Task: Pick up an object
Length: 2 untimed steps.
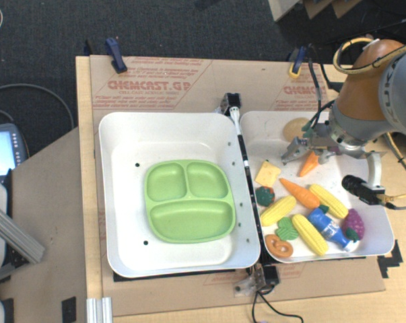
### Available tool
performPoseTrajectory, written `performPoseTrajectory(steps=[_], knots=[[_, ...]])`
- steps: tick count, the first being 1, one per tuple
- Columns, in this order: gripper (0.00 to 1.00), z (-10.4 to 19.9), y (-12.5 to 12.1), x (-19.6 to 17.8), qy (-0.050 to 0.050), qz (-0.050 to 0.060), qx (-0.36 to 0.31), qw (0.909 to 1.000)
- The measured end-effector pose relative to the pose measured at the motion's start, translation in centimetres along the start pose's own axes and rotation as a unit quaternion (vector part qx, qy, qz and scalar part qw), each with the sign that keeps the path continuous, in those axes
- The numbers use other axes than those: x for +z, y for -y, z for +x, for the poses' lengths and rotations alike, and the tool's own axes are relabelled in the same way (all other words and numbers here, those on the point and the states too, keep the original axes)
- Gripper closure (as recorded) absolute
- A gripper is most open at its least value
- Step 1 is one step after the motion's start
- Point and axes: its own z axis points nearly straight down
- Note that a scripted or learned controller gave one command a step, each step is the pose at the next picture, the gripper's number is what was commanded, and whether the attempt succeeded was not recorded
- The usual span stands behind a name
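i am hovering my pincer low in the right bin, clenching what looks like a small orange carrot piece between its fingers. the other toys are lying crowded toward the near corner, so i am taking the piece standing apart.

Grey arm with rounded, smooth casing, banded in broad orange above the wrist and topped by an orange dome. Ends in a gripper of dull grey metal, with thin angular fingers. Trailed by dark cables along the wrist, plus a yellowish loop by the dome.
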Motion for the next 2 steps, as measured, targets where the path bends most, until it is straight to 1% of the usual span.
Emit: performPoseTrajectory(steps=[1,2], knots=[[0.00,-2.0,9.1,4.1,-0.001,0.005,0.003,1.0000],[1.00,-1.9,8.5,2.8,0.000,-0.001,0.001,1.0000]])
